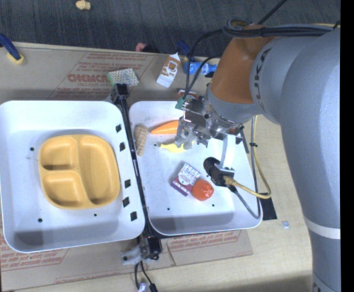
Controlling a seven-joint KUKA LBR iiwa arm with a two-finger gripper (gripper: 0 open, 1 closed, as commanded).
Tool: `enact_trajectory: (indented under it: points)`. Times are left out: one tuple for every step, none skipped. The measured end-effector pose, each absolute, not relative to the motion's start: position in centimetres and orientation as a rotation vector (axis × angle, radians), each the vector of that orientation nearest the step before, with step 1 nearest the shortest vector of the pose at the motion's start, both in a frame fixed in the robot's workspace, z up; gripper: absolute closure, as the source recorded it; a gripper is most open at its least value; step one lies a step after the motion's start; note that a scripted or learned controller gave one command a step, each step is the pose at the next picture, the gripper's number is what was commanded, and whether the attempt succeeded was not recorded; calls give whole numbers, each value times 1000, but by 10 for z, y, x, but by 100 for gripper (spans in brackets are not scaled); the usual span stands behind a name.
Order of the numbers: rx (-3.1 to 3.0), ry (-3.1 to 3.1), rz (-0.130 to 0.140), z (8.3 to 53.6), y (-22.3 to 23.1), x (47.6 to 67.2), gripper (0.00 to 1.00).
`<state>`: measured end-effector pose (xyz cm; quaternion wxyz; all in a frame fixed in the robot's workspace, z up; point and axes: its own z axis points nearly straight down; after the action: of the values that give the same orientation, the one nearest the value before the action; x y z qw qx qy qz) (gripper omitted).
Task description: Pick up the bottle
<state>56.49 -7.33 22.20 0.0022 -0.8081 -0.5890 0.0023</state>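
You are looking at a robot lab or test cell, not a home. The grey arm (pixel 286 59) reaches over two white bins (pixel 13 120) set on printed cardboard (pixel 73 72), with clamps (pixel 10 48) and loose cables (pixel 253 190) around.

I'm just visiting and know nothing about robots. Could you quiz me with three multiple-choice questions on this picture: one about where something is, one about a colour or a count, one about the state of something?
1. Where does the yellow divided tray lie?
A. In the left bin
B. In the right bin
C. On the floor

2. How many compartments does that tray have?
A. One
B. Three
C. Six

3. How is the gripper placed?
A. Parked over the left bin
B. Raised beyond the bench
C. Low over the right bin, near the orange carrot-like piece

Answers:
1 A, the tray sits inside the left bin.
2 B, two ridges split it into three wells.
3 C, it hangs in the right bin beside the orange piece.
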Motion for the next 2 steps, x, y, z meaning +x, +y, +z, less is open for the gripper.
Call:
enact_trajectory:
  points:
    - [-2615, -1731, 8, 191, -41, 475, 100]
    - [-2523, -1869, 3, 283, -95, 476, 100]
